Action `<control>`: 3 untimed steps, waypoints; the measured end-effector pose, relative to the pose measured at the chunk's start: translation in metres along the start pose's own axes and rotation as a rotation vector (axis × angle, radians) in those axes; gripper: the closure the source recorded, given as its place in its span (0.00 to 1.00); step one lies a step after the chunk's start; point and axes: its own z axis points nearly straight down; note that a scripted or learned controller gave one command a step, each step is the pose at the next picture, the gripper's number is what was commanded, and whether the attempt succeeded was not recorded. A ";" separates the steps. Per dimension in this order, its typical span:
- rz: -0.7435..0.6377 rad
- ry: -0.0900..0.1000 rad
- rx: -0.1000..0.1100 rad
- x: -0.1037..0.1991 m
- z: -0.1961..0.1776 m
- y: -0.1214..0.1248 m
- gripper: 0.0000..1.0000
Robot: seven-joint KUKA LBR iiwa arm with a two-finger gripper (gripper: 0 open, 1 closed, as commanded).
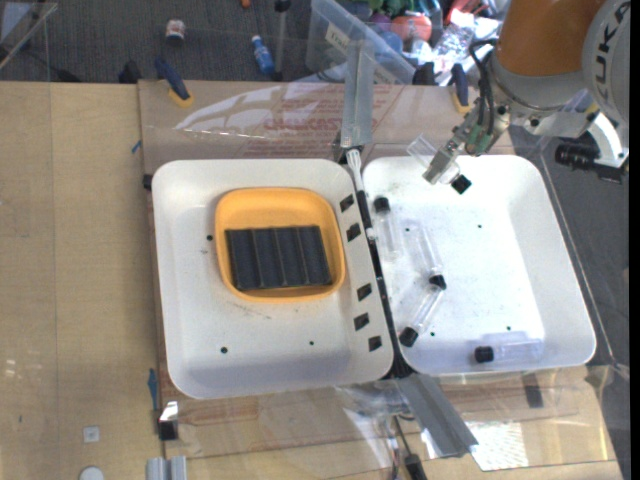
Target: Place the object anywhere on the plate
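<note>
In the left white bin (190, 298), left of centre in the frame, an orange plate (280, 206) carries a dark ribbed rectangular block (278, 257) lying flat on it. In the right white bin (520, 258) lie what look like clear plastic tubes with black caps (428, 273). At upper right the gripper (447, 168) hangs above that bin's far edge; whether it holds anything I cannot tell.

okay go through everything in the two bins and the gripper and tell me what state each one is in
Orange plate: flat in the left bin, carrying the dark ridged block.
Dark ridged block: lying flat on the plate.
Clear tubes with black caps: lying loose in the right bin.
Clear piece with a black end: lying at the right bin's near edge.
Gripper: above the right bin's far edge.
</note>
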 end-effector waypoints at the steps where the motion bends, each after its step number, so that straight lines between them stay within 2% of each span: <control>1: -0.270 0.000 -0.001 0.013 -0.037 0.006 1.00; 2: -0.466 -0.001 -0.002 0.011 -0.124 0.002 1.00; 3: -0.692 -0.002 -0.003 0.029 -0.178 0.018 1.00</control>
